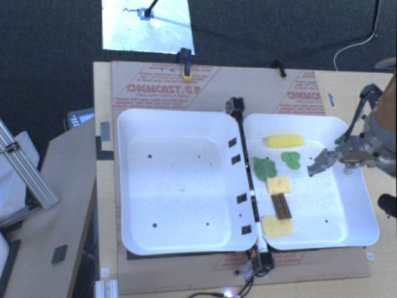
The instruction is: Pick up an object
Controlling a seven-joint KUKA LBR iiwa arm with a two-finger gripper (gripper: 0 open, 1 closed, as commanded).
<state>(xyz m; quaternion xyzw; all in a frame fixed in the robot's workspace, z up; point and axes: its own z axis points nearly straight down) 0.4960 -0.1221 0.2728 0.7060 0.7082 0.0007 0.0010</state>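
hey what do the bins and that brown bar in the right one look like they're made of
Both white bins, left and right, look like thin moulded plastic with a smooth, faintly glossy finish: rounded corners, raised rims, soft light reflections. The brown bar looks matte and rigid, probably plastic or rubber toy food; it is too small to tell for certain.

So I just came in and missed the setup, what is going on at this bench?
A grey robot arm reaches in from the right, its hand over the right bin. That bin holds a yellow corn-like piece, two green pieces, a yellow block, a brown bar and a yellow disc. Nothing shows between the fingers, so no pick yet.
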